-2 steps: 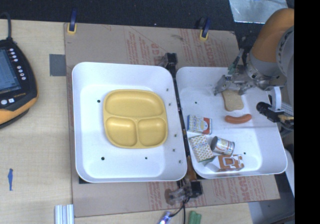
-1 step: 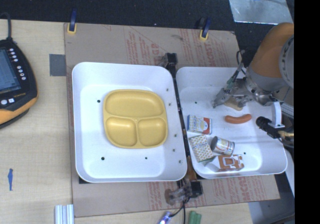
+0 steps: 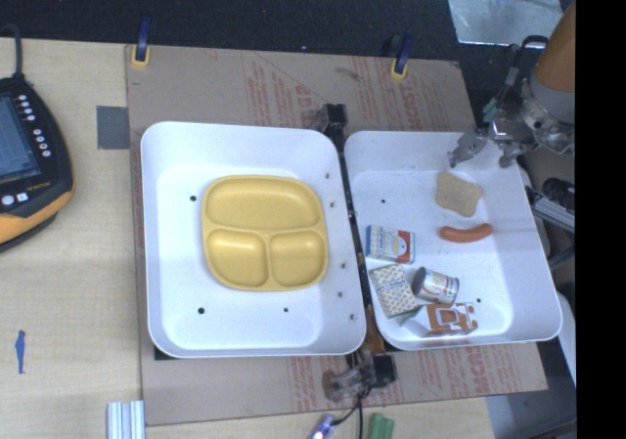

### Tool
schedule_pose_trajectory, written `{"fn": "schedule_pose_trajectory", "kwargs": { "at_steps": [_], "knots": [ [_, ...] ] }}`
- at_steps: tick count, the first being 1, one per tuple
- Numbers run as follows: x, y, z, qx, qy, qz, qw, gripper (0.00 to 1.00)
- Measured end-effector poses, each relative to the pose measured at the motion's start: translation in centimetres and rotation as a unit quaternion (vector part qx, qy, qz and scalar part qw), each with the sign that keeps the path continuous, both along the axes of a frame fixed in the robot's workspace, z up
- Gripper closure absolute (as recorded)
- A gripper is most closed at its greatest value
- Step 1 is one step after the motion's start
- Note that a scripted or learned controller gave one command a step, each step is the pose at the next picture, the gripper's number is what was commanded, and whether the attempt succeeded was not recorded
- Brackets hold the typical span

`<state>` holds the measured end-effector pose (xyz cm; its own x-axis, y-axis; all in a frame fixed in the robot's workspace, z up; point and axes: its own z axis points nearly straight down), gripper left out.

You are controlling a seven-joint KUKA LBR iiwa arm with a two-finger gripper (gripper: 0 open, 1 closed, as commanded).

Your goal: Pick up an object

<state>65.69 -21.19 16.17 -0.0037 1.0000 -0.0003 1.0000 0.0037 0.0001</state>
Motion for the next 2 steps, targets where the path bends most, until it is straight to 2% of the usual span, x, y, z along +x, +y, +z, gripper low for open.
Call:
{"fn": "schedule_pose_trajectory", "kwargs": {
  "at_steps": [1,2],
  "knots": [
    [-2.0,0.3,-6.9,-0.0006,0.001,0.001,1.0000,0.00],
    [-4.6,2.1,-6.9,-0.0009,0.001,0.000,1.0000,0.00]
  ]
}}
